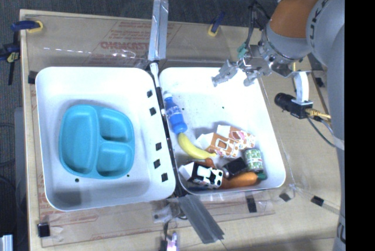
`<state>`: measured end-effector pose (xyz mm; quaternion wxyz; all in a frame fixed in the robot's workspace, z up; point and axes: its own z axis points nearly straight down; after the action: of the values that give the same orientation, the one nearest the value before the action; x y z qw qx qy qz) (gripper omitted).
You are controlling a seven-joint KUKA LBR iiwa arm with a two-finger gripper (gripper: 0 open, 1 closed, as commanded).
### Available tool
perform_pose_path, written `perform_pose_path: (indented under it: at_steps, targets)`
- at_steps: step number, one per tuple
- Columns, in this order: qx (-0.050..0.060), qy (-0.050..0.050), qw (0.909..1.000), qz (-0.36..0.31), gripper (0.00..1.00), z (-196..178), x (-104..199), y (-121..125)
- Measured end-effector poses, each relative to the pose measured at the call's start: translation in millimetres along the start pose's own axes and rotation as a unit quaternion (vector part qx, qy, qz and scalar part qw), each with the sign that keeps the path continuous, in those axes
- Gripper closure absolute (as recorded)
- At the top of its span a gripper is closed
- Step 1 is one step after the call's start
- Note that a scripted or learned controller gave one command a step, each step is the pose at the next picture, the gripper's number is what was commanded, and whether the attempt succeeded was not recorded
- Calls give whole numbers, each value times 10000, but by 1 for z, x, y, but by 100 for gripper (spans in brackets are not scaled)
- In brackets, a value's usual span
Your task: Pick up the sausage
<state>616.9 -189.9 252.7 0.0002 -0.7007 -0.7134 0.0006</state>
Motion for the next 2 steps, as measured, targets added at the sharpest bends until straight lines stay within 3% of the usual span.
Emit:
perform_pose_path:
  at_steps: [1, 2]
  targets:
    - [17, 3, 10000, -68, 0, 98, -14, 0]
    - [24, 3, 10000, -88, 100, 88, -14, 0]
